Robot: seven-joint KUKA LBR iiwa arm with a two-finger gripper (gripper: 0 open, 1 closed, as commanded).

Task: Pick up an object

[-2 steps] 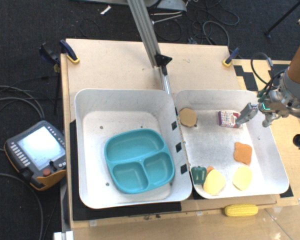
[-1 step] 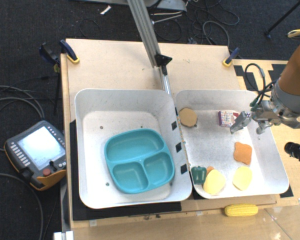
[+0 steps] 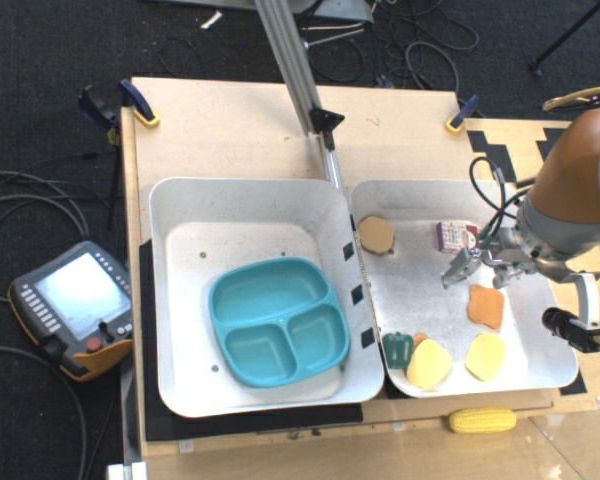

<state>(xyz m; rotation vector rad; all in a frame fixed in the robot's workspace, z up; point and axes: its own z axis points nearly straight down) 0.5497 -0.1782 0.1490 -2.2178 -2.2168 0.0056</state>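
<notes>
gripper: over right bin, fingers apart, empty, just above orange block. step: approach. next: descend, close on block.

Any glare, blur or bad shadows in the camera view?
Camera view: light is even and soft; the right bin is bright but its items read clearly. The pendant screen is washed out by glare. The gripper looks slightly soft, and its fingers are hard to resolve. The tray is sharp, with faint shadows.
</notes>
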